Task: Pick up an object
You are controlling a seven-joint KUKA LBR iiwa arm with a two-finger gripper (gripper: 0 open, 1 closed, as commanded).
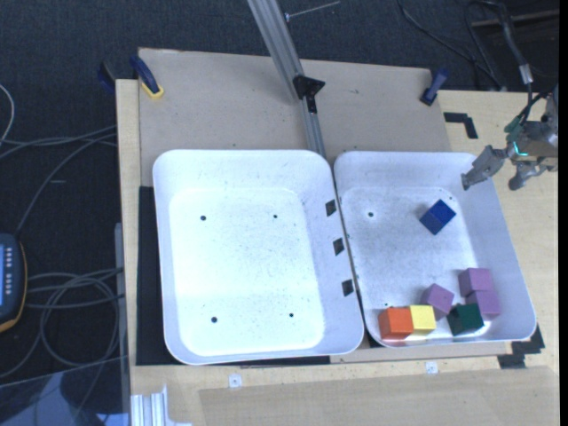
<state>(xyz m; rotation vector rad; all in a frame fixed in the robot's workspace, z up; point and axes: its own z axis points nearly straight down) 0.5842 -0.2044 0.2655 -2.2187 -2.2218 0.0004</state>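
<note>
My gripper (498,175) hangs at the far right, over the right bin's (390,256) upper right rim, its two fingers spread open with nothing between them. A blue cube (437,216) lies alone in the upper part of that bin, down and to the left of the gripper. Near the bin's front right corner sits a cluster: an orange block (396,321), a yellow block (422,319), a dark green block (464,319), and purple blocks (479,282) (438,296).
The left bin (240,256) lies beside the right one, joined by black clips along the shared wall. A metal pole (282,43) slants over the bench's back. Blue clamps (147,78) hold the board corners. Cables trail on the floor at left.
</note>
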